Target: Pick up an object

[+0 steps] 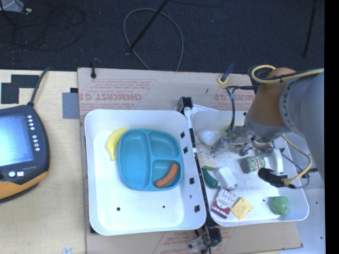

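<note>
Gripper (241,142) — state impossible to tell — low amid right bin (302,208) clutter, near its back rim.

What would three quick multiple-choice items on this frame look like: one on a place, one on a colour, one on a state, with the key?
1. Where does the sausage lie?
A. In the tray's lower right compartment
B. On the right bin's floor
C. On the bench outside the bins

2. What colour is the tray?
A. Red
B. Blue
C. Black

3. How does the banana sit relative to the tray?
A. Inside a compartment
B. Partly tucked under its left edge
C. In the other bin

Key: 1 A, the sausage rests in the small compartment at the tray's lower right. 2 B, the tray is plainly blue against the white left bin. 3 B, only the banana's left part shows beside the tray's left rim.
</note>
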